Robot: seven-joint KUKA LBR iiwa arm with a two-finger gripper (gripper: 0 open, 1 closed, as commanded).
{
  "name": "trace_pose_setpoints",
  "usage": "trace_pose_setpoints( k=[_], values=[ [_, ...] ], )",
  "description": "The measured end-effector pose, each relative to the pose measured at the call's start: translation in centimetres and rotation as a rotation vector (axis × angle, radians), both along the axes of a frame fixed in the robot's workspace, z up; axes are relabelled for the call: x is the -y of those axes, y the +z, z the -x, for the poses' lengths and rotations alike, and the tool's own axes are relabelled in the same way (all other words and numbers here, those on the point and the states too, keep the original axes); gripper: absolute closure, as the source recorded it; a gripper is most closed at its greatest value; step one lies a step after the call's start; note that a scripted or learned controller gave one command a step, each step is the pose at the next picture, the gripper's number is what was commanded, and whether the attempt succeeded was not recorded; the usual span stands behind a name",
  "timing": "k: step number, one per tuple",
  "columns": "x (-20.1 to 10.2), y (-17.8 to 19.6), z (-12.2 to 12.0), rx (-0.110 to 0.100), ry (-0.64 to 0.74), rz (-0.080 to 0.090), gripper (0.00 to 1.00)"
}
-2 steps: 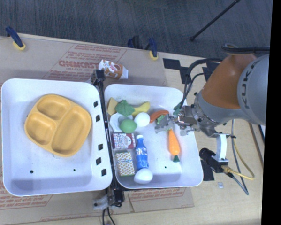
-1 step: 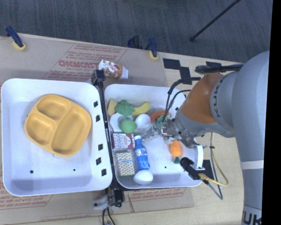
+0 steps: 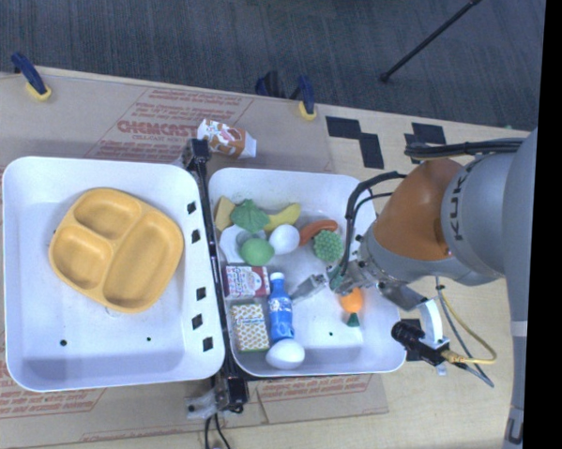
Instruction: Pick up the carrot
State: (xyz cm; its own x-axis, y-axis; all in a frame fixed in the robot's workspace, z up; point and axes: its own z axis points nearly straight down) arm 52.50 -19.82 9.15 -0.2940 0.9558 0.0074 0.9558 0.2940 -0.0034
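a tan worktop (image 3: 99, 115) with red printed lettering carries two shallow white bins side by side. the left bin (image 3: 30, 347) holds a yellow divided plate (image 3: 115, 248) lying flat near its middle. the right bin (image 3: 378, 351) is crowded with toy food. a grey arm (image 3: 493, 221) with an orange band reaches in from the right edge and bends down over the right side of that bin. the tool (image 3: 345, 286) sits low at the end of the arm, and its fingers are hidden by the wrist, so how far it is open cannot be told. the carrot (image 3: 352, 302), orange with a small green top, lies on the bin floor right at the tool tip, touching or just under it; whether it is gripped cannot be told. along the bin's left side lie a blue bottle (image 3: 278, 308), a small red and white carton (image 3: 246, 281), a checked box (image 3: 248, 326) and a white egg (image 3: 286, 352). near the top lie a yellow banana (image 3: 283, 214), a green leafy vegetable (image 3: 250, 215), a green round item (image 3: 256, 250) and a second white egg (image 3: 283, 239). a small carton (image 3: 224, 139) lies on the worktop above the bins.
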Motion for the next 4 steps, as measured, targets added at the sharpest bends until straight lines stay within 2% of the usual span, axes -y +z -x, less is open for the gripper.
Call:
trace_pose_setpoints(
  k=[1, 2, 3, 4],
  values=[
    [0.1, 1.0, 0.0, -0.001, 0.003, 0.002, 1.0],
    [-2.0, 15.9, -2.5, 0.005, -0.16, 0.007, 1.0],
    [-2.0, 15.8, -2.4, 0.003, -0.161, 0.007, 0.0],
    [0.1, 0.0, -1.5, 0.003, -0.106, 0.006, 0.0]
  ],
)
